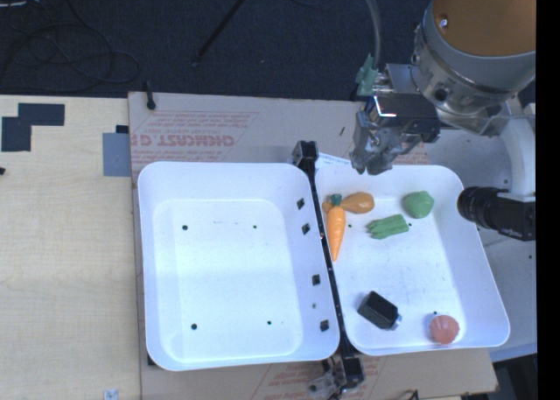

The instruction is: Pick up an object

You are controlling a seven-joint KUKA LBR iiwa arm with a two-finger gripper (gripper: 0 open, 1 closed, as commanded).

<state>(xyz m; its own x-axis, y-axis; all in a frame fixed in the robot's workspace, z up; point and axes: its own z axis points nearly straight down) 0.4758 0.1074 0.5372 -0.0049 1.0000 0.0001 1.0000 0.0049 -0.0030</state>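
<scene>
Over the right bin's [477, 258] far edge hangs my end effector [374, 160]; nothing is picked yet. Nearest lies the orange piece [357, 203], beside the carrot [334, 230].

A pale wooden counter [61, 258] carries a cardboard sheet [227, 131]; behind, dark carpet [219, 22] with trailing black cables [61, 48].
</scene>
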